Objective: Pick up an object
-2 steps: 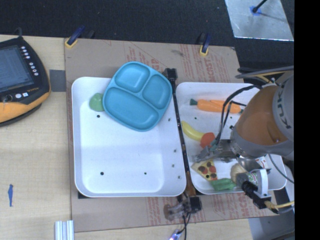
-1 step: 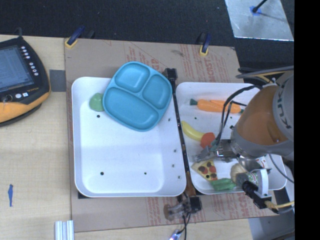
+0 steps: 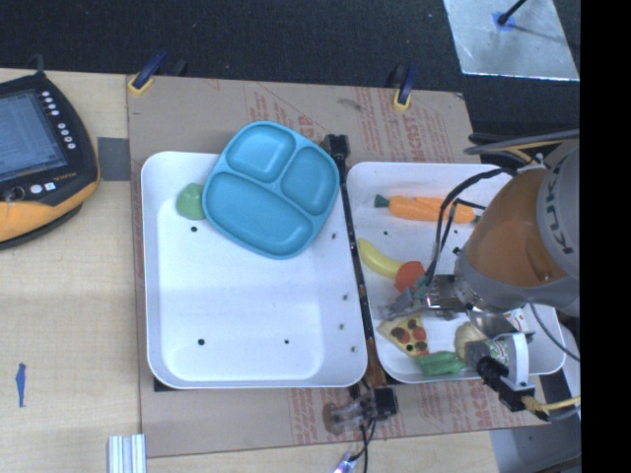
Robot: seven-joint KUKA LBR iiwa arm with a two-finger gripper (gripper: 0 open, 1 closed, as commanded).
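Note:
The right bin holds toy food. An orange carrot lies at its far side, with a yellow banana below it to the left and a red piece beside the banana. Near the front lie a pizza slice and a green pod. My gripper hangs low over this bin, just right of the red piece and above the pizza slice. The arm's grey and orange body hides the bin's right part.
The left bin bears a blue divided plate at its far end, overlapping a green piece. A tablet-like pendant lies on the bench at far left. Clamps hold the cardboard underlay.

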